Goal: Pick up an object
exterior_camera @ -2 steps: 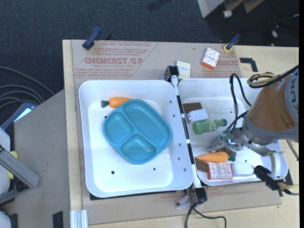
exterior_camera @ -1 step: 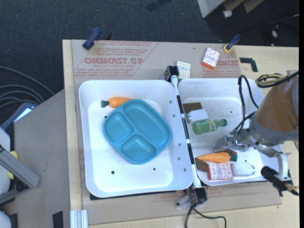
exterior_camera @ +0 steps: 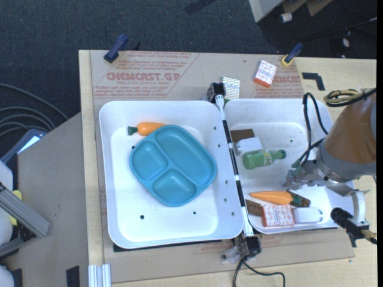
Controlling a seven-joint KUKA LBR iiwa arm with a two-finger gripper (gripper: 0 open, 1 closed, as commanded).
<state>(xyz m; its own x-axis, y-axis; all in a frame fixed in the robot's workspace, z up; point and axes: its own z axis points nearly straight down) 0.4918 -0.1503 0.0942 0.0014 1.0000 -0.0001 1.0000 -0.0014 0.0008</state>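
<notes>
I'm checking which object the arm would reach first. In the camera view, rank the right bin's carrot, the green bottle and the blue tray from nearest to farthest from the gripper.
1. Carrot, right bin, just below and left of the gripper.
2. Green bottle, right bin, up and left of it.
3. Blue tray, left bin, across the divider.

Robotics lab or test cell. Tabletop [exterior_camera: 179,70] is protective-papered sheet printed "CHEMCAST", held with blue clamps [exterior_camera: 115,48]. Two white bins [exterior_camera: 111,160] clipped side by side hold toy props: plastic carrot [exterior_camera: 145,128], blue divided plate [exterior_camera: 172,164]. Loose cables [exterior_camera: 24,109] lie on dark carpet [exterior_camera: 90,11]. Grey-and-orange industrial arm [exterior_camera: 353,139] reaches in.
</notes>
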